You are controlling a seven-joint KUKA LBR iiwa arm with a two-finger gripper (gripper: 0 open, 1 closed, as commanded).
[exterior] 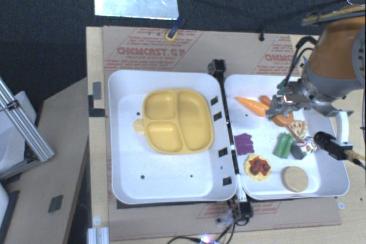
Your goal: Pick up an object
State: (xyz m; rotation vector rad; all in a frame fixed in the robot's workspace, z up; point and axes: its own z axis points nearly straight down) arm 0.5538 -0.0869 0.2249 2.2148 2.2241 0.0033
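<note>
Pincer point(278, 104) over orange carrot point(251, 104), tapered, lying flat; contact unclear.

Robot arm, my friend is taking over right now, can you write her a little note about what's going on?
Gripper: low in the right bin, over the orange carrot; grip cannot be told.
Right bin things: carrot at the back, purple piece, green piece, little pizza, round tan cookie.
Left bin: yellow divided plate.
Done: nothing seen lifted.
Left: grab one thing and raise it.
</note>
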